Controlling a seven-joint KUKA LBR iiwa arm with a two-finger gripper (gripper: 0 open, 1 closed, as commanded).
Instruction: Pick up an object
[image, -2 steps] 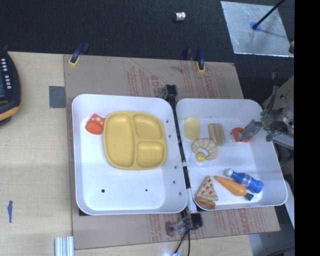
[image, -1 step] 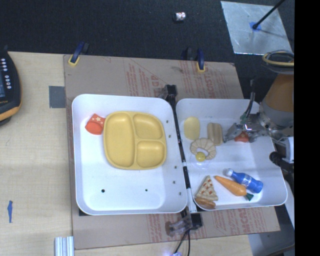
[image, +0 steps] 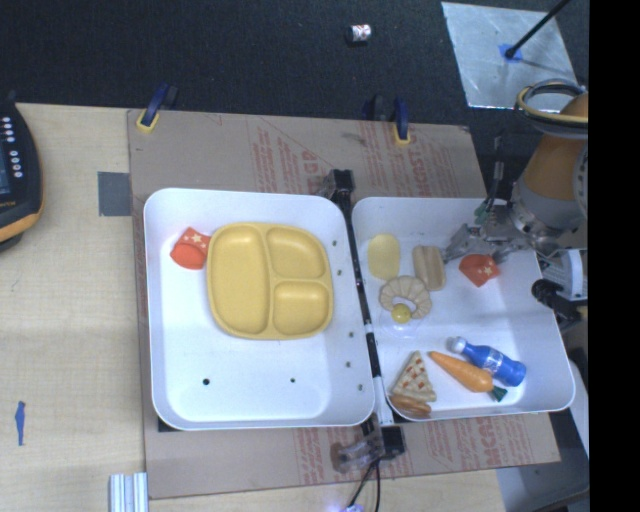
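My gripper (image: 487, 243) hangs over the far right part of the right bin (image: 540, 330), its fingers spread open. A small red toy (image: 480, 269) lies in the bin just in front of the fingertips, not between them. Other things in this bin are a pale yellow piece (image: 383, 256), a tan bread-like piece (image: 428, 267), a round cream piece with a yellow centre (image: 405, 298), a blue bottle (image: 487, 360), an orange carrot (image: 462, 370) and a sandwich wedge (image: 412, 384).
The left bin (image: 170, 370) holds a yellow divided plate (image: 270, 280) and a red toy (image: 190, 248) by its far left wall. The arm's grey and orange wrist (image: 550, 170) stands over the right bin's far right corner. A black device (image: 15, 170) sits at the bench's left edge.
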